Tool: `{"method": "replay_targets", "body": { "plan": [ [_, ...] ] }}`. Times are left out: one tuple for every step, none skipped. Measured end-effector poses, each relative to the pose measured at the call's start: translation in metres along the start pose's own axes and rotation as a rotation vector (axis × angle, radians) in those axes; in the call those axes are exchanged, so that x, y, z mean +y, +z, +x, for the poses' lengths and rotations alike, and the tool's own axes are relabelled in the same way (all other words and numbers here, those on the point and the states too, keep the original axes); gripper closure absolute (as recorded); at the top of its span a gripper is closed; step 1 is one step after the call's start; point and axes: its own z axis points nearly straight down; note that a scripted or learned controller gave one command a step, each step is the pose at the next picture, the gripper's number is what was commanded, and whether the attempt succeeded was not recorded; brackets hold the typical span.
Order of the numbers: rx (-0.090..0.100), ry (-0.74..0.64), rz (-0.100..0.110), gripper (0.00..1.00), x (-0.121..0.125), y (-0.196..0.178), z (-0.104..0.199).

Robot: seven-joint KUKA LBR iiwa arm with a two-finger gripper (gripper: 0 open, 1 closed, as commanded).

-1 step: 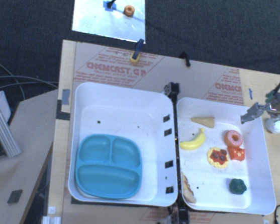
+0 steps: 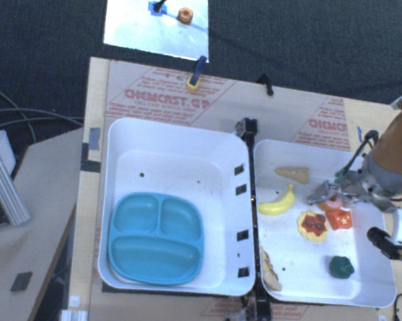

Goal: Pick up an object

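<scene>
My gripper (image 2: 330, 194) hangs low over the right bin (image 2: 370, 289), near its far right side. Directly below and in front of it lies a red-orange toy (image 2: 340, 220), partly covered by the gripper. A round yellow toy with red topping (image 2: 313, 226) sits just left of that. A yellow banana (image 2: 278, 202) lies to the left of the gripper, and a tan wedge (image 2: 292, 173) lies behind it. A dark green toy (image 2: 341, 266) rests near the bin's front right.
A brownish flat piece (image 2: 270, 270) leans at the right bin's front left edge. The left bin (image 2: 181, 146) holds a blue divided plate (image 2: 156, 237). The divider between the bins carries black clips (image 2: 241, 190).
</scene>
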Motion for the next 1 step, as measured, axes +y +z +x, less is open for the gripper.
{"method": "replay_targets", "body": {
  "plan": [
    [-0.004, -0.007, -0.023, 0.0, 0.0171, -0.1687, 0.0338]
  ]
}}
